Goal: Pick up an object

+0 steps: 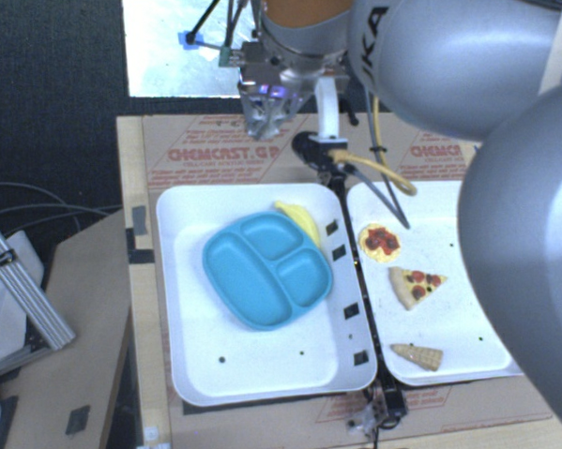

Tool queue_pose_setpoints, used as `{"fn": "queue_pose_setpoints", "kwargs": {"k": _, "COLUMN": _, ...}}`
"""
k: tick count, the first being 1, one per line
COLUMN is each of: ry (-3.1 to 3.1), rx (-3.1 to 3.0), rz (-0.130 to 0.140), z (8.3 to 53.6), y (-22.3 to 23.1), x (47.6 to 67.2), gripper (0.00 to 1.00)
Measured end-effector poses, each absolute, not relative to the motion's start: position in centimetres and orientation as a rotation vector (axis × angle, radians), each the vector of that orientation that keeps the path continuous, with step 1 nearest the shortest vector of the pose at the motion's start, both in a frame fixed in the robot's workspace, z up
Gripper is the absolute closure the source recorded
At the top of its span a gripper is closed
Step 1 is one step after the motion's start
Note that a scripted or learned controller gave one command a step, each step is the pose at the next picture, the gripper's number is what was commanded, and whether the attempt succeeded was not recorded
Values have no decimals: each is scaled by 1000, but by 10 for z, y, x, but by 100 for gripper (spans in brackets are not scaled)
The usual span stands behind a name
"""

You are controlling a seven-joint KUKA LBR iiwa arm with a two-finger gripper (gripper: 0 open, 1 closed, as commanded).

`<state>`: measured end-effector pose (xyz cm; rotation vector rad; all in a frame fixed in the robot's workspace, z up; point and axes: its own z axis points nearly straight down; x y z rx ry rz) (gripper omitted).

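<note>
The desk (105,275) carries 2 shallow white bins side by side. In the left bin (190,364) lies a blue divided tray (265,271) with 3 compartments, and a yellow banana (301,221) rests at its upper right edge, touching it. The right bin (466,355) holds 3 small food pieces well apart from one another — a round pizza-like disc (381,243) near the top, a pizza slice (416,286) below it, and a tan cone-shaped piece (419,356) near the bottom edge. The grey arm (501,113) with its orange band fills the upper right, and its claw (268,114) hangs above the cardboard behind the left bin, apart from every object; nothing is seen in it, and whether it is spread or closed cannot be told.
</note>
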<state>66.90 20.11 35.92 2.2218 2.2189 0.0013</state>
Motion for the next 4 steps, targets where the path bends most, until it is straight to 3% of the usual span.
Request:
{"fn": "queue_pose_setpoints", "kwargs": {"k": 1, "ry": 2214, "rx": 2227, "rz": -1, "z": 364, "y": 111, "x": 645, "gripper": 100}}
{"fn": "queue_pose_setpoints", "kwargs": {"k": 3, "ry": 2225, "rx": 2214, "rz": 7, "z": 344, "y": 236, "x": 669, "gripper": 100}}
{"fn": "queue_pose_setpoints", "kwargs": {"k": 4, "ry": 2218, "rx": 2222, "rz": 5, "z": 397, "y": 168, "x": 669, "gripper": 100}}
